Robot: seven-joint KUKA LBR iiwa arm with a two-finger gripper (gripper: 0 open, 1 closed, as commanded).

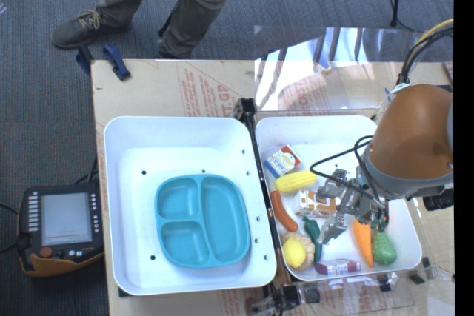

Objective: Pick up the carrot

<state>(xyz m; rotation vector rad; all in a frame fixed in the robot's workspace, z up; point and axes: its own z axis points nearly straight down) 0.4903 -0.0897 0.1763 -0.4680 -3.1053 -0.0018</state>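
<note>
Right bin (pixel 326 126), carrot (pixel 362 241) beside hand (pixel 342 217)

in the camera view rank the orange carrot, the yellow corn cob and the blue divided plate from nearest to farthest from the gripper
1. Orange carrot, just right of the gripper.
2. Yellow corn cob, up and left, same bin.
3. Blue divided plate, far left, in the other bin.
</note>
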